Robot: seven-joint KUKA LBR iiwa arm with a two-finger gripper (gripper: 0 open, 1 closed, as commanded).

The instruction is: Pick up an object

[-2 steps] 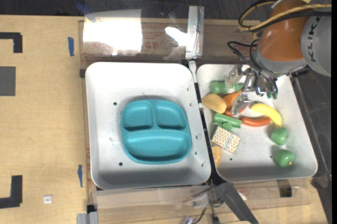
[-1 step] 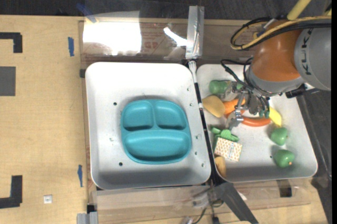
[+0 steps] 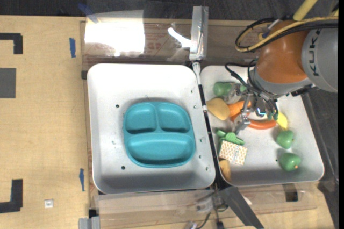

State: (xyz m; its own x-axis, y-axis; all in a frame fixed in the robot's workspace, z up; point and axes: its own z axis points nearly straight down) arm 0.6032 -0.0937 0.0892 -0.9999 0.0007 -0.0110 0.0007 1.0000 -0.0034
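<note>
My gripper (image 3: 251,113) hangs low over the middle of the right bin (image 3: 309,169), under the orange wrist band. It sits right above an orange carrot-like piece (image 3: 235,109) and a red-orange ring (image 3: 262,125). A tan potato-like item (image 3: 219,108) lies just left of it, and a green toy (image 3: 222,87) sits at the bin's back left. The arm hides what lies directly under the wrist, and nothing is visibly between the fingers.
The left bin (image 3: 107,88) holds a teal divided plate (image 3: 159,133). Two green pepper-like toys (image 3: 285,138) (image 3: 290,160), a yellow piece (image 3: 281,122), a patterned cracker-like square (image 3: 233,153) and a green leafy bit (image 3: 231,138) lie in the right bin. Cables loop behind the arm.
</note>
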